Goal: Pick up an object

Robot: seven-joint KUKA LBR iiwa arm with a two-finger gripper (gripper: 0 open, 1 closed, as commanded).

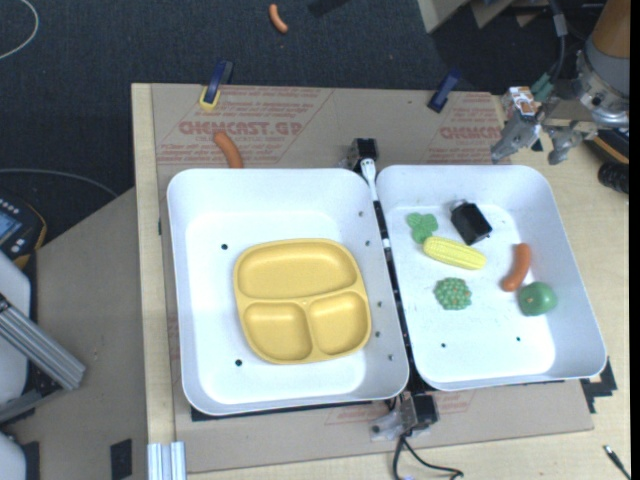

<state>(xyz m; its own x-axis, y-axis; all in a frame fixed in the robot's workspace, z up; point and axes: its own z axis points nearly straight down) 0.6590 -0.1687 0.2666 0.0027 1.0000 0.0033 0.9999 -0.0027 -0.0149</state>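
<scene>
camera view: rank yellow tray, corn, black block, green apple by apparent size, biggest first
1. yellow tray, by far the largest.
2. corn, long and narrow.
3. black block and green apple look about alike in area; too close to rank.

All four lie in the bins at a similar distance from the camera, so perspective matters little.

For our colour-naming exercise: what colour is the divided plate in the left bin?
Yellow. The divided plate shows best in the overhead camera view.
</scene>
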